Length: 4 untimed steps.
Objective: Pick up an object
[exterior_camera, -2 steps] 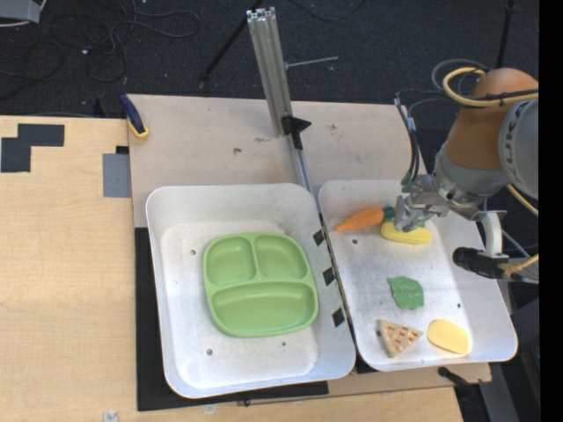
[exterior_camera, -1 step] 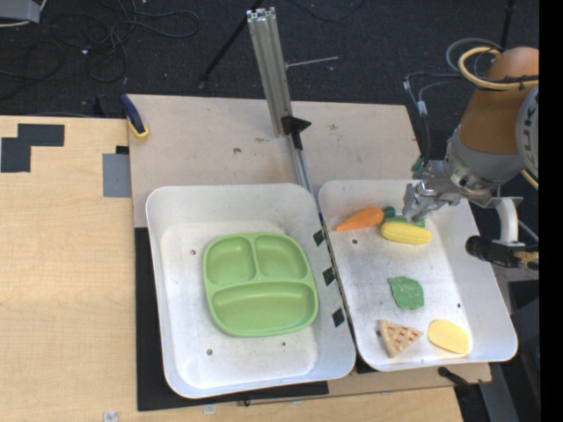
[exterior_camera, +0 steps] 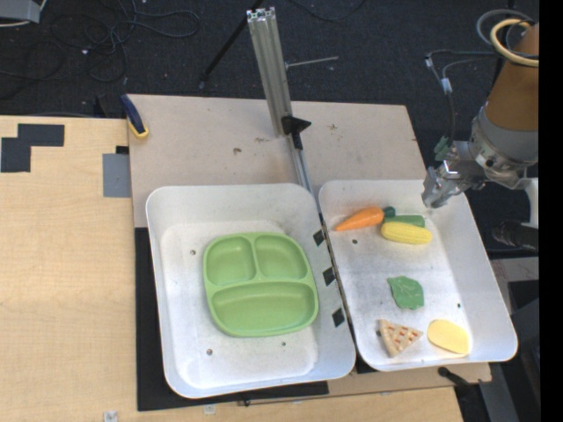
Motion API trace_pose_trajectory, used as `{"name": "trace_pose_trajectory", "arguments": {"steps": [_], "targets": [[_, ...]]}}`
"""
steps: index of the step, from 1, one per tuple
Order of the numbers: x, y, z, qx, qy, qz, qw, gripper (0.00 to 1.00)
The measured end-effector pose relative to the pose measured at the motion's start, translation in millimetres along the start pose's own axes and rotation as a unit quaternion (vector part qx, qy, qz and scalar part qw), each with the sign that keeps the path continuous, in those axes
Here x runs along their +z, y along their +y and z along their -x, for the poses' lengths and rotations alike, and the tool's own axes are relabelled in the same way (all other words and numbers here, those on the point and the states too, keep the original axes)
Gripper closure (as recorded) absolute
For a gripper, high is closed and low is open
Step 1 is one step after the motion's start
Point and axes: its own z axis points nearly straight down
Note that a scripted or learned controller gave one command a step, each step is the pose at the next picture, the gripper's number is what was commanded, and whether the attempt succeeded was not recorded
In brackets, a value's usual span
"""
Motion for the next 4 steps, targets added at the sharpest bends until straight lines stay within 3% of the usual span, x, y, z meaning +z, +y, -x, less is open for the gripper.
{"name": "trace_pose_trajectory", "arguments": {"steps": [2,3,4], "targets": [[-4.2,-42.7,-89.9,-0.002,0.002,-0.003,1.0000,1.00],[7.5,-52.4,-135.1,-0.002,0.001,-0.004,1.0000,1.00],[18.4,-80.5,-190.6,-0.003,0.002,-0.005,1.0000,1.00]]}}
